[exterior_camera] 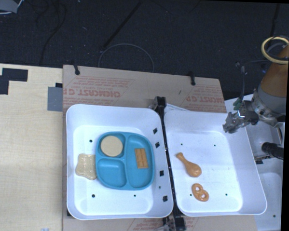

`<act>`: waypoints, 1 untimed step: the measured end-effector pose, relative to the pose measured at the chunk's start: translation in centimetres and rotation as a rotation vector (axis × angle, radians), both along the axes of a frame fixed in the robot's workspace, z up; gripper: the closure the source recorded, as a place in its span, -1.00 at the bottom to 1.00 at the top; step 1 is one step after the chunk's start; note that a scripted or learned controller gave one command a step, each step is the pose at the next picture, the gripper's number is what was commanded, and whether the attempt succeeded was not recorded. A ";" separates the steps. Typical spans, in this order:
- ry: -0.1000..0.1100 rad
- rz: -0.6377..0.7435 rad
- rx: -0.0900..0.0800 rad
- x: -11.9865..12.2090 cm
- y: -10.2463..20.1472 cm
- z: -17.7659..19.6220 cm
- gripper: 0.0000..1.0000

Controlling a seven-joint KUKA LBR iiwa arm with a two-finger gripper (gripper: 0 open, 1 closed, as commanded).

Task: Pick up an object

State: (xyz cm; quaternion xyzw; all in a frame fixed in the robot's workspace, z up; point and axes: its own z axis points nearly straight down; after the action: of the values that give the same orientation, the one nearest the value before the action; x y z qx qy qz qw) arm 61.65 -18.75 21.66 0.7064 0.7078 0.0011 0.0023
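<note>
Below, two white bins sit on cardboard; gripper state unclear.

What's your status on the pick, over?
Gripper at right bin's upper right rim, nothing seen between its fingers. Drumstick and pretzel lie untouched on bin floor. Path to both clear.

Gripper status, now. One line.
Gripper: over the right bin's upper right corner, nothing between its fingers; open or shut cannot be told from this view.
</note>
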 end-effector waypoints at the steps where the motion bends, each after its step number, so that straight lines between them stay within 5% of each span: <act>1: 0.001 0.000 0.000 0.1 -0.1 5.4 1.00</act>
State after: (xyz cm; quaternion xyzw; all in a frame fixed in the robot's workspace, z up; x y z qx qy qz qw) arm 61.73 -18.86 27.01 0.7063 0.7079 0.0010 0.0019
